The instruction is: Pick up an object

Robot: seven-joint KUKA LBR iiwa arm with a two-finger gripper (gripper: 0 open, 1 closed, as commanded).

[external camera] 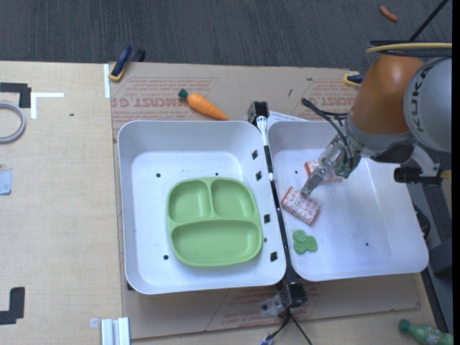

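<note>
My gripper (313, 184) hangs low in the right bin (374, 264), its slim fingers pointing down-left. The fingertips sit just above and to the right of a small pink and white patterned packet (299, 205) lying on the bin floor. A second small orange and white item (313, 168) lies partly hidden behind the gripper. A green leafy toy (304, 243) rests nearer the front of the same bin. Nothing shows between the fingers.
The left bin (144, 149) holds a green divided plate (213, 221). A toy carrot (203, 105) lies on the cardboard behind the bins. A blue clip (121, 62) sits at the back left, and a green bottle (424, 330) lies at the front right.
</note>
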